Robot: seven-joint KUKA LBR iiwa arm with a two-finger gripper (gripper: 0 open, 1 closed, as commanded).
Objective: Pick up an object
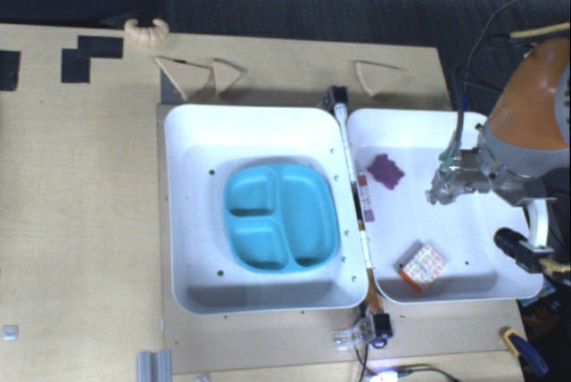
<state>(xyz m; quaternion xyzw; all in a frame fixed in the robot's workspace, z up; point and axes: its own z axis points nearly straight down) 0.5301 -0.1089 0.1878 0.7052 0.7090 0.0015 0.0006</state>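
Note:
In the right bin (500, 284) lie a small purple object (385, 170) at the upper left, a narrow purple-and-white stick (366, 197) along the left wall, and a small patterned box with an orange side (422, 266) near the front. My gripper (443, 189) hangs over the bin's middle right, to the right of the purple object and above the box. Nothing shows between its fingers.
The left bin (192, 211) holds a blue sectioned tray (281, 215). A black rod (342, 117) runs along the divide between the bins. The arm's grey and orange body (535, 126) covers the right bin's far right corner. Cables lie at the front edge.

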